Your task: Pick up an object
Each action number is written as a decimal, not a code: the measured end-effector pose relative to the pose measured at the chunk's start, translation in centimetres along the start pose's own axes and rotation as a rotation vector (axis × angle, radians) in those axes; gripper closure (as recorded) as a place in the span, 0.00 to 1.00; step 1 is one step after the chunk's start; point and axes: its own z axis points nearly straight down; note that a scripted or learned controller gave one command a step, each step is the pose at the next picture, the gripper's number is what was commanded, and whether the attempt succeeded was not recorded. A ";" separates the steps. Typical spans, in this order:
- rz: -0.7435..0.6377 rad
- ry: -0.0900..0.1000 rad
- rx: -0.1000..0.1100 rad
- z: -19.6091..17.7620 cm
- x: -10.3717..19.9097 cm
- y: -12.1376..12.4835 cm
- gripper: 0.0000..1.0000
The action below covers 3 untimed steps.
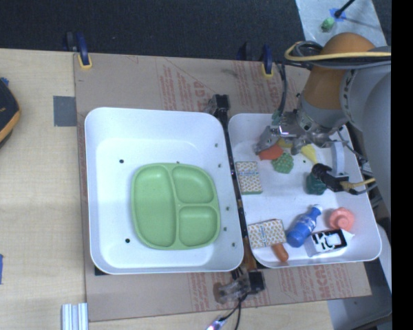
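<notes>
From the camera above the counter [34, 205] we see two shallow white bins side by side. The left bin [107, 133] holds a green divided plate [173, 205] lying flat near its middle. The right bin [361, 249] carries the loose things. The arm [334, 81] comes in from three o'clock, and its pincer [283, 139] sits low over the far end of that bin, at about twelve o'clock of it. We cannot tell whether the pincer is apart or together; its tips are lost among the objects.

Right at the pincer lie an orange-red piece [269, 153], a small green bumpy object [283, 163] just beside it at five o'clock, and a yellow piece [308, 152] at three o'clock. We cannot say that any of them is gripped.

At the bin's nine o'clock side lies a patterned sponge [248, 177]. A second patterned sponge [266, 232] lies toward seven o'clock, with a small orange item [280, 253] touching its near corner. A dark green object [317, 181] sits toward three o'clock. Toward five o'clock we find a blue bottle [302, 228], a pink round piece [342, 218] and a black-and-white card [328, 240], all close together.
</notes>
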 end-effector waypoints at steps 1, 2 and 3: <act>0.000 0.010 0.003 -1.8 -7.6 0.1 0.00; -0.002 0.000 -0.005 -0.1 -2.8 -1.3 0.00; -0.002 -0.001 -0.007 -0.2 2.0 0.2 0.00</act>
